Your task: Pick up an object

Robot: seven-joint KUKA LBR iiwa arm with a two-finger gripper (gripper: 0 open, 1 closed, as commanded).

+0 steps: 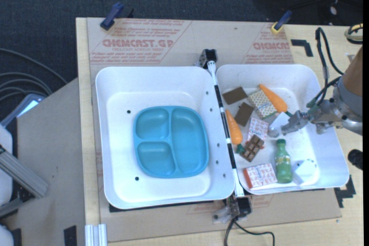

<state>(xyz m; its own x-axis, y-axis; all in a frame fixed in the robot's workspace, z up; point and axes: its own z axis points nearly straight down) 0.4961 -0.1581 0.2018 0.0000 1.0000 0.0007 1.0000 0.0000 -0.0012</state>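
Red lettering reading "CHEMCAST GP" is printed twice on the brown sheet (173,37) covering the bench, near its far edge; the right print is partly hidden.

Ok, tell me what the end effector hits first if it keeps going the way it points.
The end effector points left; first in line looks like the patterned packet, though its height above the right bin is unclear.
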